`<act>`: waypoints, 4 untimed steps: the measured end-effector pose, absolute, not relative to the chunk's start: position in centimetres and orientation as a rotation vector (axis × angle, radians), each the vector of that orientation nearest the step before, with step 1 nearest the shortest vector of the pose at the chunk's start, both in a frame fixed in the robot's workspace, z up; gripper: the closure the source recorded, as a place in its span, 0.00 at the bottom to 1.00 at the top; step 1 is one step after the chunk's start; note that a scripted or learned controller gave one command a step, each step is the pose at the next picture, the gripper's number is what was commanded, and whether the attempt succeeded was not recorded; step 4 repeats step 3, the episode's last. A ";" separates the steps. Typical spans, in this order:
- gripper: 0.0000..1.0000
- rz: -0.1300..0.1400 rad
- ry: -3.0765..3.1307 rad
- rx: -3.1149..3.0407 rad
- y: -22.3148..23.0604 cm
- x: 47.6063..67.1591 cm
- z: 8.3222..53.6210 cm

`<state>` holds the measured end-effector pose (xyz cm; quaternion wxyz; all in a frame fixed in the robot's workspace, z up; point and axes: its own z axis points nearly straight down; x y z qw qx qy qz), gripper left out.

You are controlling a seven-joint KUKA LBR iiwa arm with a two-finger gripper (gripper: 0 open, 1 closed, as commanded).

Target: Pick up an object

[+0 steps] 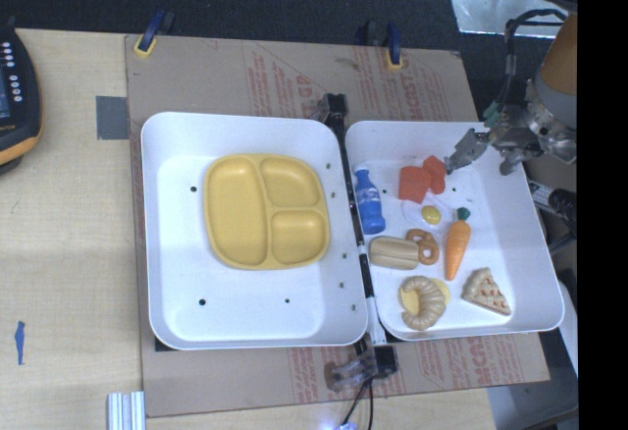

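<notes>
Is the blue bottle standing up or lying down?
Lying down. The bottle shows its full length flat on the right bin's floor, cap toward the far wall.

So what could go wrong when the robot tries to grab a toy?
The gripper hangs over the top right of the right bin, near the red block.
1. The toys are crowded: the carrot, pretzel and hot dog nearly touch, so it might bump or nip two.
2. The yellow ball is tiny and could roll away.

Glossy white plastic bins (177, 320); matt yellow plastic tray (265, 212); brown cardboard sheet (294, 80).
</notes>
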<state>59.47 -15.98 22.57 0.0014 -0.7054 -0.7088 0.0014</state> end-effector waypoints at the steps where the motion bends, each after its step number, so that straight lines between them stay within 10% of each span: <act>1: 0.00 0.014 -2.214 -2.211 -19.3 55.0 8.4; 2: 1.00 0.005 -2.225 -2.216 -19.3 55.5 10.2; 3: 1.00 -0.016 -2.243 -2.210 -10.1 58.3 23.1; 4: 1.00 -0.016 -2.243 -2.210 -10.1 58.3 23.1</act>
